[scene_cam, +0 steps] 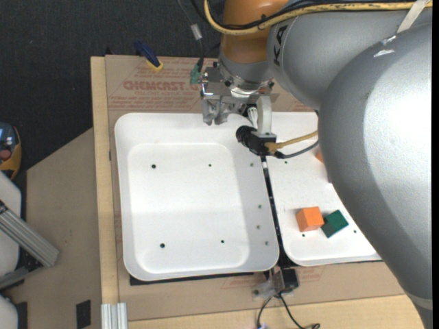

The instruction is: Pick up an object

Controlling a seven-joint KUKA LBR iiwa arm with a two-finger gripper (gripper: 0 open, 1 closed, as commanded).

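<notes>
My gripper (215,117) hangs over the back rim of the left bin (137,204), near its far right corner. Its fingers point down, stand close together and have nothing between them. An orange cube (309,218) and a dark green block (335,223) lie side by side near the front of the right bin (302,184). A second orange piece (319,155) peeks out from under the arm further back in that bin.
The big grey arm (370,115) covers most of the right bin. A black cable (255,141) hangs by the ridge between the bins. A blue and yellow clamp (149,55) sits on the cardboard at the back.
</notes>
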